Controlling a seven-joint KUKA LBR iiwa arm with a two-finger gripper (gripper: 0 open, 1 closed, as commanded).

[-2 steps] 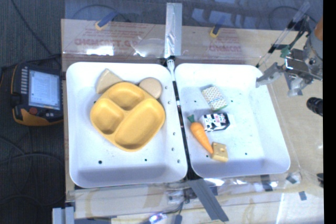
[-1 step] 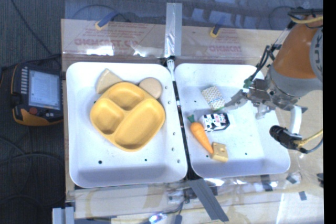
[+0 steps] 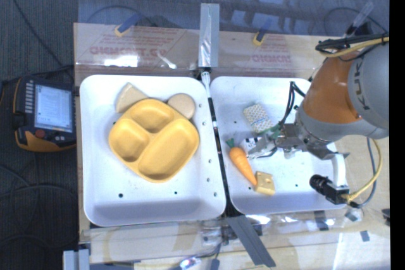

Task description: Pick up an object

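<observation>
In the right bin (image 3: pixel 278 88) lie a toy carrot (image 3: pixel 241 162) with a green top, a yellowish cheese-like wedge (image 3: pixel 264 183) just below it, and a pale dotted pouch (image 3: pixel 257 116) farther back. My gripper (image 3: pixel 264 143) reaches in from the right, low over the bin floor, just right of the carrot's green end and below the pouch. Nothing shows between its tips. The grey arm with its orange band (image 3: pixel 332 98) covers the bin's right part.
The left bin (image 3: pixel 101 199) holds a yellow divided plate (image 3: pixel 154 138) with a tan wedge (image 3: pixel 130 97) and a round beige piece (image 3: pixel 182 104) behind it. A handheld control unit (image 3: pixel 44 114) lies left of the bins. A metal divider separates the bins.
</observation>
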